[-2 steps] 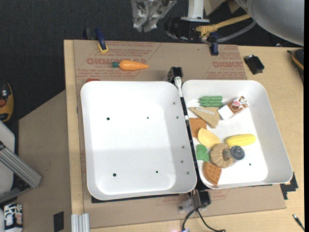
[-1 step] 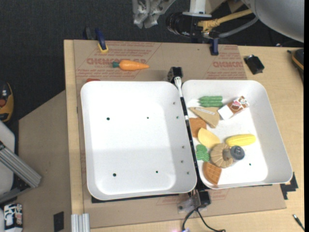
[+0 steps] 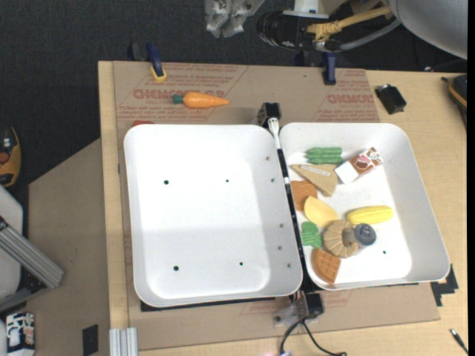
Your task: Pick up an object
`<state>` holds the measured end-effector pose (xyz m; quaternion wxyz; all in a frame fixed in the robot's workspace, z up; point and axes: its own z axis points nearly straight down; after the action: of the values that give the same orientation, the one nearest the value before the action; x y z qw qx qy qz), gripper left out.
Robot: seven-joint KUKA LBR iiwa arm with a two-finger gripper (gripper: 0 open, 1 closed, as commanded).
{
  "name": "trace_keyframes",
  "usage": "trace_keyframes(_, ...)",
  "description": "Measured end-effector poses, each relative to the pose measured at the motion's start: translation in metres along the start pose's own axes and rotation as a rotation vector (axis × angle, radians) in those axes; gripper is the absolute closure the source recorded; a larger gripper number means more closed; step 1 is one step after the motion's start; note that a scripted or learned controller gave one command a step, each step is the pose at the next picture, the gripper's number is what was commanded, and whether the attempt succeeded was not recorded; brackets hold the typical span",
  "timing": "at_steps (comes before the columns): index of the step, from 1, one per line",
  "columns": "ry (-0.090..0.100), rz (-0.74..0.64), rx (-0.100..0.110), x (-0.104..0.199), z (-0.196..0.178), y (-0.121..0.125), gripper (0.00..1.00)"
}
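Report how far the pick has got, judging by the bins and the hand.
Nothing looks picked yet. The hand hangs above the bench's far edge, away from both bins, with no object visible in it. The toy foods, such as the corn and green pea pod, lie in the right bin; a carrot lies on the cardboard behind the left bin. Reaching, grasping and lifting all remain.
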<state>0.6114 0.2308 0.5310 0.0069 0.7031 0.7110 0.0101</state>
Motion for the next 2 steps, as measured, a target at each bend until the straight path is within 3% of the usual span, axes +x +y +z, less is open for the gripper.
trace_keyframes(2, 0.002, -0.003, -0.007, 0.002, -0.021, 0.001, 1.00)
